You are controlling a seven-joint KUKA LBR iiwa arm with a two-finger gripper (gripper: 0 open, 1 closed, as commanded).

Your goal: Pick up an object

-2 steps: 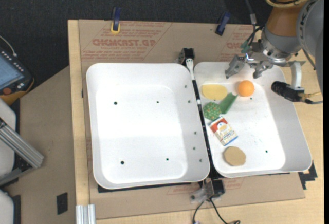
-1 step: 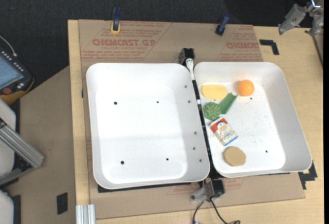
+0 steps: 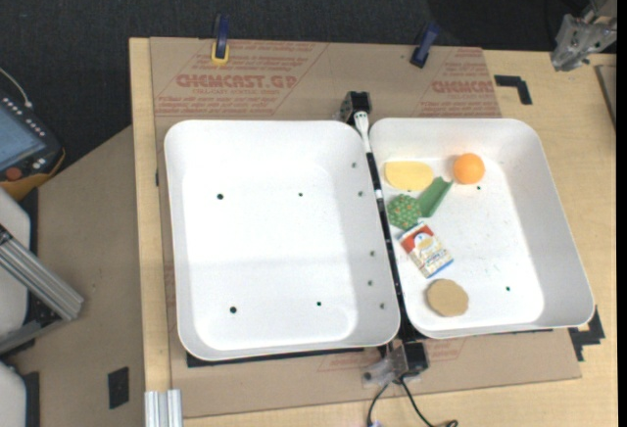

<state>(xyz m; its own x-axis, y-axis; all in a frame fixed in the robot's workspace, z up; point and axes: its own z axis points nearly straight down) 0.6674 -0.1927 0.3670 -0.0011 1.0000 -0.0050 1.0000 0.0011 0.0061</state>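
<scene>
Judged the orange ball (image 3: 469, 167), near the far wall of the right bin (image 3: 502, 241), light, smooth, likely to roll, best pinched across its middle; could not tell the gripper (image 3: 580, 33) state, well beyond that bin's far-right corner.

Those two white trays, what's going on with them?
A robot is meant to pick up something, but nothing is being held yet. Its gripper sits at the top right, away from the bins. The right bin holds a yellow piece, an orange ball, a green toy, a small box and a tan disc. The left bin sits beside it.
</scene>
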